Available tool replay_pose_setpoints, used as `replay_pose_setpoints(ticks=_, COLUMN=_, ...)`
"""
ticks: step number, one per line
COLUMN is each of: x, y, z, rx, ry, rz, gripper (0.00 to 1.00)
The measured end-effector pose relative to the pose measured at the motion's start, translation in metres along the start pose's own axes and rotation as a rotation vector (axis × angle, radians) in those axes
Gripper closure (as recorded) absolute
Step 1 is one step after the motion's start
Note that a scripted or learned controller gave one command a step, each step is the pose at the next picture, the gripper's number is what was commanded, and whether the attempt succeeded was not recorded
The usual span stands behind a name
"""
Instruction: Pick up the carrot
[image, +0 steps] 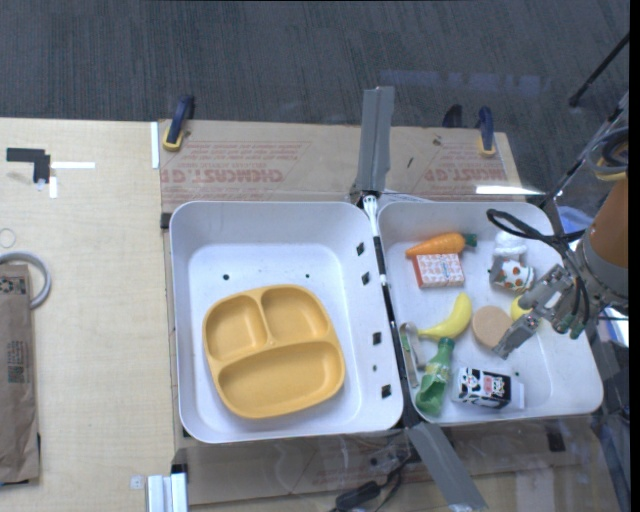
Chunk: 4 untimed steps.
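Pale wood bench (80, 300) on dark carpet, cardboard (270, 165) behind the bins stamped something like "CHEMCAT"; the carrot (440, 244), orange with a green tip, lies at the right bin's (570, 405) back, touching a box (439, 270); gripper (528, 318) open, holding nothing.

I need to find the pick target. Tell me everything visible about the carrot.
The carrot is a small orange toy, plastic-looking, with a green stub at its right end. It lies on its side, roughly level, near the back of the right bin. Its underside sits against the top edge of a small orange-patterned box. The gripper is apart from it, to the lower right.
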<state>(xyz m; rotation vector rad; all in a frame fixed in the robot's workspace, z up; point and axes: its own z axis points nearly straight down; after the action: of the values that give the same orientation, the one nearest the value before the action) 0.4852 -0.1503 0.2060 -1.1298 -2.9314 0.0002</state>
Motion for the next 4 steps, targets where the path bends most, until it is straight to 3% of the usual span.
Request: replay_pose_setpoints(ticks=4, x=0.0, y=0.0, z=0.0, rx=0.0, ry=0.0, rz=0.0, gripper=0.0)
